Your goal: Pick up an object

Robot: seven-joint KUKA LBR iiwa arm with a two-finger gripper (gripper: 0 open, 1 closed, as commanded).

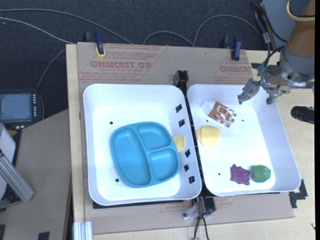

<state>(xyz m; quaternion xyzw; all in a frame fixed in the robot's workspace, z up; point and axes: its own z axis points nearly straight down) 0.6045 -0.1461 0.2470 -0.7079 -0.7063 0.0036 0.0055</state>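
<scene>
Pincer (259, 94) spread open, empty, above right bin's (280, 134) far edge; best to descend squarely over the nearby patterned packet (222, 113), straddle it, then close.

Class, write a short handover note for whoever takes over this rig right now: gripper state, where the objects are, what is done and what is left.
Gripper: open, holding nothing, above the right bin's far right part.
Right bin: patterned packet near the far middle; yellow object by the left wall; purple grapes and green object side by side at the near edge.
Left bin: blue divided tray with a small yellow piece at its right edge.
Done: nothing picked yet.
Left: choose an object, descend, grasp, lift. The packet lies nearest the gripper.
</scene>
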